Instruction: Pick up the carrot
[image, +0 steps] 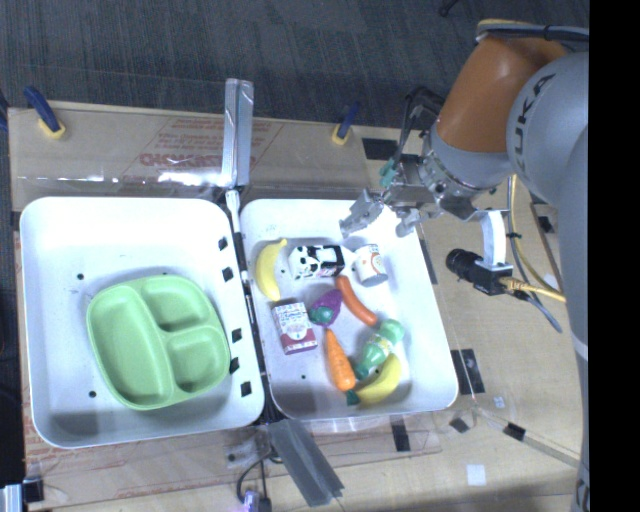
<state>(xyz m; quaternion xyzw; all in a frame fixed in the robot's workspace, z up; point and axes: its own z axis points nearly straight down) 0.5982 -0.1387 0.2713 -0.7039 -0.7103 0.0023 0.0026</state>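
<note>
I see an orange carrot (340, 362) with a green top, and a second orange piece (357, 301) beside a purple one (326, 301). Two yellow bananas (269, 268) (384, 381), a black-and-white cow-patterned carton (317, 261), a red-and-white box (294, 327), a green bottle (379, 347). The divided tray (160, 340) is pale green; both bins (40, 330) are white.

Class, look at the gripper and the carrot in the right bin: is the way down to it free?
Probably yes. The carrot lies uncovered, though a green bottle crowds one side. The gripper hangs above the bin's far edge.
</note>
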